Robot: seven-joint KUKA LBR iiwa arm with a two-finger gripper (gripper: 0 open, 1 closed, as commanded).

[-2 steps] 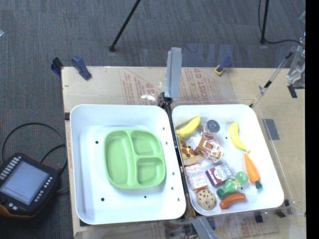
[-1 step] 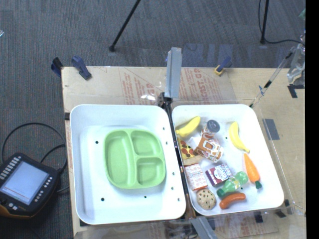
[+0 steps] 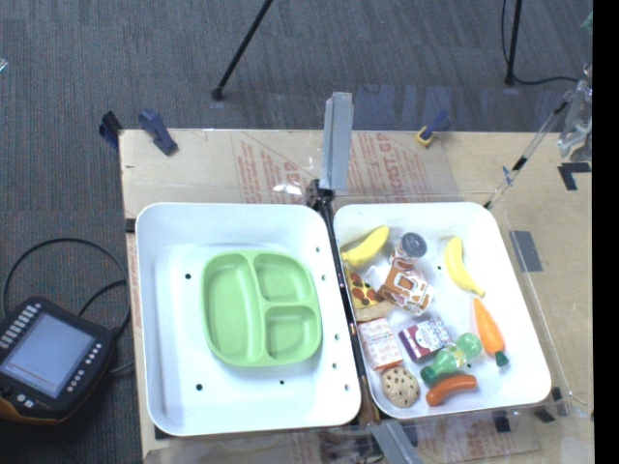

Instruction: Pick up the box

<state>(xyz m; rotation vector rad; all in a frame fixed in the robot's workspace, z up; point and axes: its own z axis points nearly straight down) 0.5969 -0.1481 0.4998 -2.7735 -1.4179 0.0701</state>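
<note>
I see the small maroon cardboard box (image 3: 424, 337) lying flat in the right white plastic bin (image 3: 522, 278), between a pink-and-white snack packet (image 3: 379, 343) and a green toy bottle (image 3: 450, 358). A green three-compartment plastic tray (image 3: 261, 306) sits in the left white bin (image 3: 160, 288).

Box (image 3: 424, 337) label too small to read.

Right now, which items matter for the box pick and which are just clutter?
Job:
maroon box
pink box

Lying about:
two bananas
carrot
cookie
hot dog
green bottle
green tray in the left bin
</note>
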